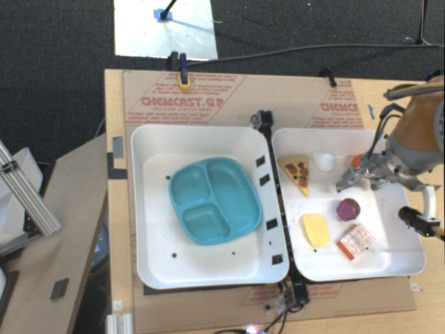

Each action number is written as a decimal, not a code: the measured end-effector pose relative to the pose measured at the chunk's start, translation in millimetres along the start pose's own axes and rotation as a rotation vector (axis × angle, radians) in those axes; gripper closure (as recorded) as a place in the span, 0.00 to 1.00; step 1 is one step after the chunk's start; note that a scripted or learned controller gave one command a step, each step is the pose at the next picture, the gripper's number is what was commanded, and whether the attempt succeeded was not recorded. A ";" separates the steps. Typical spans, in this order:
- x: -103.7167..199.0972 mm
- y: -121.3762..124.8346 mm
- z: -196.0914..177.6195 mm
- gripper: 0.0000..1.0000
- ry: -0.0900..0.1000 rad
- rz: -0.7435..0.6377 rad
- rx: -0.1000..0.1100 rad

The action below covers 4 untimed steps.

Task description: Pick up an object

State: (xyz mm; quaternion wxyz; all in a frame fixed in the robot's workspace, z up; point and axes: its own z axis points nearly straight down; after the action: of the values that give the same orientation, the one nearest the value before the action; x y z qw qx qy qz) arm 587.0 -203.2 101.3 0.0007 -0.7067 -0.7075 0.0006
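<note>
My gripper (363,181) hangs over the back right part of the right bin (407,259), fingers spread open with nothing between them. A purple round object (348,209) lies just in front of and below it. A small orange-red piece (357,161) sits right behind the gripper, partly hidden by it. Further left in the same bin are a white round object (323,161) and a toy pizza slice (297,170). Toward the front lie a yellow oval object (315,229) and a red and white packet (356,241).
The left bin (149,207) holds a teal divided plate (214,199). A black divider strip (271,186) runs between the two bins. The grey and orange arm (421,127) comes in from the right over the bin's edge.
</note>
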 end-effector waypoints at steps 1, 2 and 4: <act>0.3 0.8 17.0 0.00 0.000 -0.001 -0.002; 0.1 2.1 5.2 1.00 -0.001 -0.002 -0.006; 3.1 -10.0 -89.5 1.00 -0.002 -0.003 -0.007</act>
State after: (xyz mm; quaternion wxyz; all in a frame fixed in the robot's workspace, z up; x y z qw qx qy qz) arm 577.2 -200.1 190.8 -0.0024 -0.7058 -0.7084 -0.0013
